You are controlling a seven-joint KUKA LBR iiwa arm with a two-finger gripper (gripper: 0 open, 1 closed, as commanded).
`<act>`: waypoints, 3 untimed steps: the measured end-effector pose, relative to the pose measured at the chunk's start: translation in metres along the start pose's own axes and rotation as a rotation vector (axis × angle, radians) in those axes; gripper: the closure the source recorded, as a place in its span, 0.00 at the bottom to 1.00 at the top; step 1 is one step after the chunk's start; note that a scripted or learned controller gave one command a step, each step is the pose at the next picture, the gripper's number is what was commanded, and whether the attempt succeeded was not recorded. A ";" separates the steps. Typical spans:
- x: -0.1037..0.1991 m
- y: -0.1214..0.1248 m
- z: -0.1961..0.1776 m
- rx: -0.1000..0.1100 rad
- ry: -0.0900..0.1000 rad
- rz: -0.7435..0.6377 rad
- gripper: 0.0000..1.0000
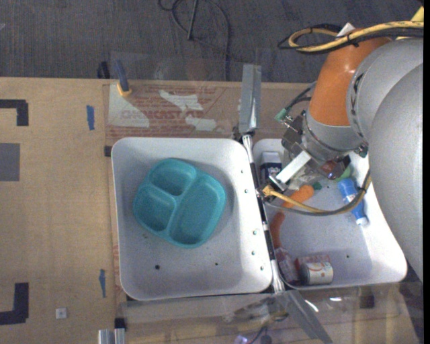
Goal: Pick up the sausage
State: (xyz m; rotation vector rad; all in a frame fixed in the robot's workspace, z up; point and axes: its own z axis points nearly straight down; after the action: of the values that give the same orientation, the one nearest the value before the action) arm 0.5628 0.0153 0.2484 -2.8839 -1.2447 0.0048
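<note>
In the right bin (376, 259), at its ten o'clock corner, the hand (285, 176) hangs over the sausage (276, 228); grip unreadable, nothing lifted yet.

bench and surroundings, seen from above at a slant.
you're looking at a tan bench top (54, 222) with black tape corner marks (15, 111) at its left edge and short blue tape strips (90, 117). a clear sheet (168, 111) lies over printed cardboard behind the bins. past the bench's far edge runs dark grey floor (80, 33), with black cables (195, 20) trailing across it. light is even, shadows soft.
</note>
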 end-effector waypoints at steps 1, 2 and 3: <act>0.006 0.046 -0.187 -0.002 0.001 -0.190 1.00; -0.016 0.043 -0.112 0.000 0.000 -0.537 1.00; -0.013 0.042 -0.122 -0.001 0.000 -0.543 1.00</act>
State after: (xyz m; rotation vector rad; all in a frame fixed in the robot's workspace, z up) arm 0.5849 -0.0226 0.3707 -2.4445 -1.9733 0.0037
